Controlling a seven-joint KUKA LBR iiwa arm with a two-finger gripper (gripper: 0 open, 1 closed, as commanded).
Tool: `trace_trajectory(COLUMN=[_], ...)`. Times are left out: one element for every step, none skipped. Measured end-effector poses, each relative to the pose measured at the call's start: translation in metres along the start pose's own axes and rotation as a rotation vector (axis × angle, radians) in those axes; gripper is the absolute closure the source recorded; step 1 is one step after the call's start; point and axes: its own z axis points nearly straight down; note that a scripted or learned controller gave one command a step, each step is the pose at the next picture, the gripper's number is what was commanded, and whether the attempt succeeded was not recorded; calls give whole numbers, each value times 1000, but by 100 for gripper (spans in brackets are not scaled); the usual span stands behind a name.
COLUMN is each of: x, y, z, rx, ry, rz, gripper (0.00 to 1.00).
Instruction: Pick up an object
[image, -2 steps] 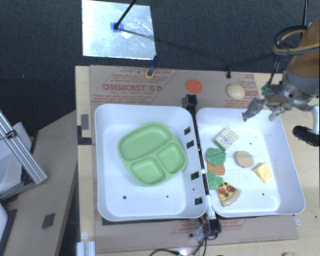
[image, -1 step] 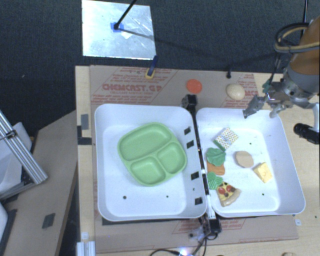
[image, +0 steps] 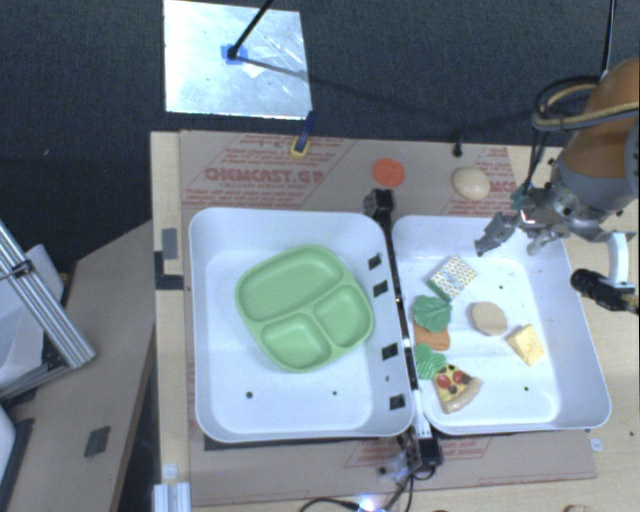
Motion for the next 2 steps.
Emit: trace_trajectory(x=[5, 6], y=[5, 0], z=[43, 103], rx=[-1, -1], ry=[0, 0], rz=[-4, 0], gripper=[0, 0])
